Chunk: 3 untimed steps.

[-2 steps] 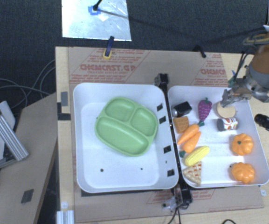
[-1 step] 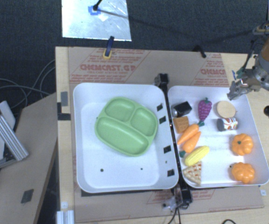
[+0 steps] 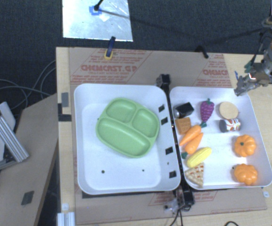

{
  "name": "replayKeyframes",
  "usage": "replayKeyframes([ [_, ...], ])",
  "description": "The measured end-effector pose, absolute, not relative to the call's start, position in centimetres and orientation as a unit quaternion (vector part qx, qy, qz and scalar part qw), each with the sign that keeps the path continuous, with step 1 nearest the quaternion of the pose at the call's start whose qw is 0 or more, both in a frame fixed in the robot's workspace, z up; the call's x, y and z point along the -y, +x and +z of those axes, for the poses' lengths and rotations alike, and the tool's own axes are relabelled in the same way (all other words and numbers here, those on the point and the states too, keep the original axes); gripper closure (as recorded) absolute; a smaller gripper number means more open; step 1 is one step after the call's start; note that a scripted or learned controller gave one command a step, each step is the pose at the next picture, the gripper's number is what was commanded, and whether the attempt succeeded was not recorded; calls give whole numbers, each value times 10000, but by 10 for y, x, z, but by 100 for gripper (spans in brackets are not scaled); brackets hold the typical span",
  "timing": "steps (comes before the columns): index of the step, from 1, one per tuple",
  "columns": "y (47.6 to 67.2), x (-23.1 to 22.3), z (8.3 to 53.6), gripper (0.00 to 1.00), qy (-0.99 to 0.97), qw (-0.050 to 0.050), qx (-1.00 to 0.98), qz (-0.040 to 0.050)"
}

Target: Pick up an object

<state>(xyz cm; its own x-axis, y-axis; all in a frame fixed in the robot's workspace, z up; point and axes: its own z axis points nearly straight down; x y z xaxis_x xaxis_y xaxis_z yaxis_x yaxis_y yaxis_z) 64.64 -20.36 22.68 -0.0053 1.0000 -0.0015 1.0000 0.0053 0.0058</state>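
Note:
The right bin holds toy food: a purple grape bunch, a round tan cookie, a small can, two orange pumpkins, a carrot, a corn cob, a pizza slice, a cracker and a black piece. My gripper hangs at the bin's far right corner, above its rim, apart from every object. Nothing shows between its fingers.
The left bin carries a green divided plate. A black divider with clips runs between the bins. Cardboard lies under both bins. A shiny metal sheet lies at the back. An aluminium frame stands at the left.

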Motion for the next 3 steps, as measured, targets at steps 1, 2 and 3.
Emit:
replayKeyframes([
  [1,638,149,218,100,7044,-1,-7098,4],
  [2,618,105,215,100,7045,-3,-7097,1],
  [3,604,53,207,100,7046,-7,-7096,-2],
])
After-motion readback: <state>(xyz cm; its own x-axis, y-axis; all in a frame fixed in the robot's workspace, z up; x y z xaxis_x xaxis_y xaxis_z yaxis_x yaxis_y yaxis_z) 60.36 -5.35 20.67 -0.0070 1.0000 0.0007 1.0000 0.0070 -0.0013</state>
